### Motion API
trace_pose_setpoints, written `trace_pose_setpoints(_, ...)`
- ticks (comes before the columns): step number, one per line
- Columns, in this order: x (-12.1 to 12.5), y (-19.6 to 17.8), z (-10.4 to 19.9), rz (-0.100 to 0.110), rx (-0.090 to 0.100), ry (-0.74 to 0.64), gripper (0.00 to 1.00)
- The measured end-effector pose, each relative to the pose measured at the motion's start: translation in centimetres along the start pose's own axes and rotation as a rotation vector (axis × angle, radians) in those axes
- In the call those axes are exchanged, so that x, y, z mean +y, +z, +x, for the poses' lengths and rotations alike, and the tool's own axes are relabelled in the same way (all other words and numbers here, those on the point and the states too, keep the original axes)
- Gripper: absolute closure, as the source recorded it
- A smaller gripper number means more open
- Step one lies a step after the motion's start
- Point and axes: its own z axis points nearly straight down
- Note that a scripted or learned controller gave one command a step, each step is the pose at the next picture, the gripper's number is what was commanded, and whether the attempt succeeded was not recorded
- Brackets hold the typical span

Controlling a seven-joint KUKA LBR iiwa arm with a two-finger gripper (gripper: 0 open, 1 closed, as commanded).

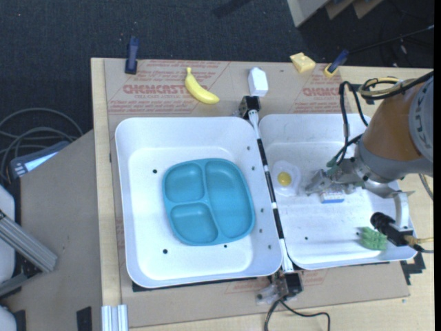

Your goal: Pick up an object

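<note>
My gripper (331, 185) hangs low in the right bin (310, 133), near its middle. Right beneath it lies a small blue and white thing (333, 198), partly hidden by the gripper. A toy fried egg (284, 178), white with a yellow centre, lies to the gripper's left, close to the bin's left wall. A small green object (372, 239) rests near the bin's front right corner. Whether anything is held cannot be made out.
The left bin (138, 150) holds a blue divided plate (207, 201). On the bench behind the bins lie a banana (200, 88), a white block (258, 81), a yellow cheese wedge (302, 62) and two blue clips (131, 54) (335, 62).
</note>
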Motion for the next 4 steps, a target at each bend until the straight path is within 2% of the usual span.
trace_pose_setpoints(1, 0.1, -1.0, 0.0, -0.002, -0.001, 0.0, 1.0)
trace_pose_setpoints(2, 0.1, -2.0, 0.0, -0.004, -0.002, 0.0, 1.0)
trace_pose_setpoints(3, 0.1, -2.0, 0.0, -0.004, -0.002, 0.0, 0.0)
trace_pose_setpoints(4, 0.2, -3.0, 0.0, -0.006, -0.002, -0.001, 1.0)
